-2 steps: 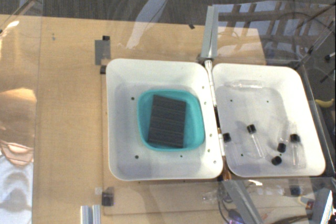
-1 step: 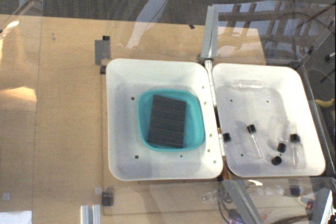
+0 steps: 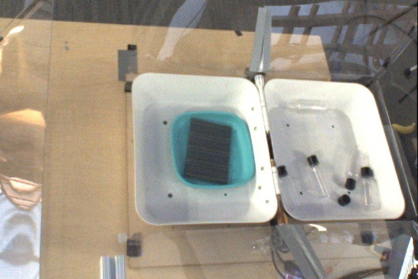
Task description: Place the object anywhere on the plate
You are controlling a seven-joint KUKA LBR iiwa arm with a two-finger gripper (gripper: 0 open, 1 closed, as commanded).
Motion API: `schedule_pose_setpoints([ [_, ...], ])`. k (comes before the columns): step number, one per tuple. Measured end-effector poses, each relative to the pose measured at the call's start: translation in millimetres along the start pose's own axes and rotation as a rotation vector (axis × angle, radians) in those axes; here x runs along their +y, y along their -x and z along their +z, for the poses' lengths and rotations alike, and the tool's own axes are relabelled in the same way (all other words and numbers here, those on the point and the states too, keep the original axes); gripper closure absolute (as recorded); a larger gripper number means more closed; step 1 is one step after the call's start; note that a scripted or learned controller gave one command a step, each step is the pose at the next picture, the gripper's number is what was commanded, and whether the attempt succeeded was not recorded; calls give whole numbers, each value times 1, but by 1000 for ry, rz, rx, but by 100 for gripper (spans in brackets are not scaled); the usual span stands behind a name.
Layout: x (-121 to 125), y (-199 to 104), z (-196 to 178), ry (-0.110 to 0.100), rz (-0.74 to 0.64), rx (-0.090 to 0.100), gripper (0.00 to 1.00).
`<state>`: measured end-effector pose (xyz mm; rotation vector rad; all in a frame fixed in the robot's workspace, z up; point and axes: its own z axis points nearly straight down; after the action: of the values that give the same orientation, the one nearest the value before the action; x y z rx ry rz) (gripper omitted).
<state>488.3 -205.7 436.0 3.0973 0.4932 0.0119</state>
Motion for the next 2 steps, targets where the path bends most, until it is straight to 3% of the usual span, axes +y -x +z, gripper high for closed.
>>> schedule_pose_setpoints([
  [1,0,0,0,0,108,0,0],
  [2,0,0,0,1,108,0,0],
])
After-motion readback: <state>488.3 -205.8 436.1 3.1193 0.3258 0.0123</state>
